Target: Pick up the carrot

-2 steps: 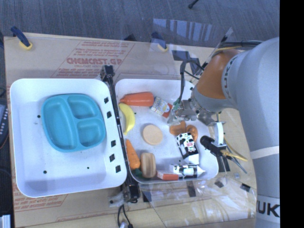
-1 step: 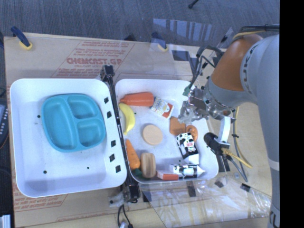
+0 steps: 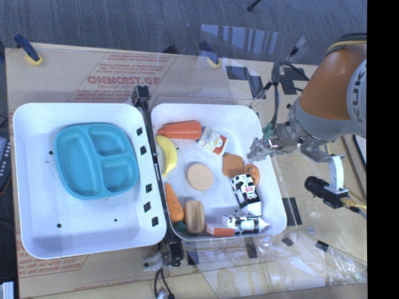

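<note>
An orange tapered carrot (image 3: 174, 202) lies in the right bin (image 3: 272, 199), along its left wall, between a yellow banana (image 3: 167, 154) and a tan wooden block (image 3: 194, 215). A longer orange-red piece (image 3: 181, 129), shaped like a sausage, lies at the bin's far side. My gripper (image 3: 260, 148) hangs over the bin's right rim, well to the right of the carrot and above a brown food piece (image 3: 233, 164). I see nothing held in it.
The right bin also holds a round tan disc (image 3: 201, 176), a small carton (image 3: 212, 141), a cow-patterned carton (image 3: 245, 189), a croissant-like piece (image 3: 252, 172) and a bottle (image 3: 246, 224). The left bin (image 3: 31, 185) holds a blue divided plate (image 3: 96, 161).
</note>
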Controlling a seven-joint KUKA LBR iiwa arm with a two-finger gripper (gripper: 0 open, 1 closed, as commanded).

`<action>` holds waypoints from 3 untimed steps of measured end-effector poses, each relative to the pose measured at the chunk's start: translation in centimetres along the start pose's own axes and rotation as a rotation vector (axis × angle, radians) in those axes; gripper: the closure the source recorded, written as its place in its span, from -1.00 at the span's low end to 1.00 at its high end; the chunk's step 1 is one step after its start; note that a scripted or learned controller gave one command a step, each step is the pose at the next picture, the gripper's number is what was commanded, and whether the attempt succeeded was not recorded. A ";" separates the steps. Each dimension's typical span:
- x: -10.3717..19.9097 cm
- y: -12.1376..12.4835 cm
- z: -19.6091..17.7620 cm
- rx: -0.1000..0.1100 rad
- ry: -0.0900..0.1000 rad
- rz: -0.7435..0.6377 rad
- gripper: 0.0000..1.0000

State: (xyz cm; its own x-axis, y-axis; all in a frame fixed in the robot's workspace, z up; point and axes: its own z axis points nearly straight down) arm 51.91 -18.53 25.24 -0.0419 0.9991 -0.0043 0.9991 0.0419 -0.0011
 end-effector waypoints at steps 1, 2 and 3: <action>-0.9 -4.2 -8.6 -0.004 -0.001 -0.126 1.00; 2.6 -4.1 -6.5 0.006 0.006 0.155 1.00; -2.0 -4.3 -13.5 -0.002 -0.001 0.171 1.00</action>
State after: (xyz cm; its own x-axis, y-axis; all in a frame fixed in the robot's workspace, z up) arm 47.71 -20.66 38.78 0.1290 0.9916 -0.0050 0.9916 -0.1290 0.0020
